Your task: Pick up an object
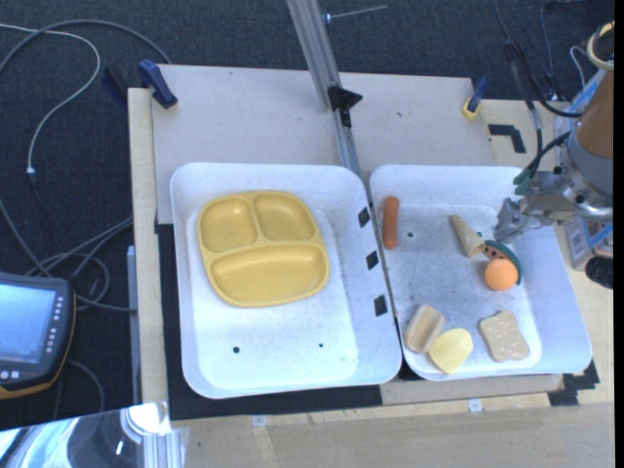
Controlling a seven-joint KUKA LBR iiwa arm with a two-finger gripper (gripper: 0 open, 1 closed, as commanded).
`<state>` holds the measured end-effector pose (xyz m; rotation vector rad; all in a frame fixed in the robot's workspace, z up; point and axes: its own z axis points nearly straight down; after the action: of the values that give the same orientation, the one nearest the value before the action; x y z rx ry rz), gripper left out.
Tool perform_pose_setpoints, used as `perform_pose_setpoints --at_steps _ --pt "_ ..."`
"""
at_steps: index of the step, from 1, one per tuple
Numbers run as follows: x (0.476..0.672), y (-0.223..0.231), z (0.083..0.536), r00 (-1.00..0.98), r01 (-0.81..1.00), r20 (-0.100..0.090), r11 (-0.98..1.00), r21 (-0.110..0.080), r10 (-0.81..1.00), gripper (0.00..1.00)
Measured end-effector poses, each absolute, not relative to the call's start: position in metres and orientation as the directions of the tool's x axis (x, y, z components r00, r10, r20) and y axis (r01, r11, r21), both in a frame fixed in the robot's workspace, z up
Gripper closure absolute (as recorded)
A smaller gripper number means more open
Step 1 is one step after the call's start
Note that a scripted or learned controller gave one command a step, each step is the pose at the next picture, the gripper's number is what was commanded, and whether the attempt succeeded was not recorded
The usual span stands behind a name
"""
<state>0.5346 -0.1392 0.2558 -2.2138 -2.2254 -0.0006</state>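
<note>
Fingers on the gripper were hard to read from where I stood: the grey metal tips pointed down and to the left over the right bin, near its far right side, but whether they stood apart or closed I could not tell, and nothing was plainly caught between them. Just below and left of the tips lay a short tan stick, tilted, with a green-rimmed piece next to its lower end, and an orange ball sat touching that green rim. Further along the same bin, an orange carrot-like stick lay upright along the left wall. Near the front edge were three pale things in a row: a beige bread-shaped piece, a yellow lump touching it, and a tan cracker-like slab a little apart to the right. The left bin held a yellow divided plate with three compartments, set toward the back. A grey pole slanted in from above toward the seam between the bins.
</note>
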Motion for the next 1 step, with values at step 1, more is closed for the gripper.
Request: perform_pose_setpoints --at_steps 1 --pt "0.5447 -0.0907 0.2568 -0.006 1.000 0.002 0.006 0.000 1.000 1.00"
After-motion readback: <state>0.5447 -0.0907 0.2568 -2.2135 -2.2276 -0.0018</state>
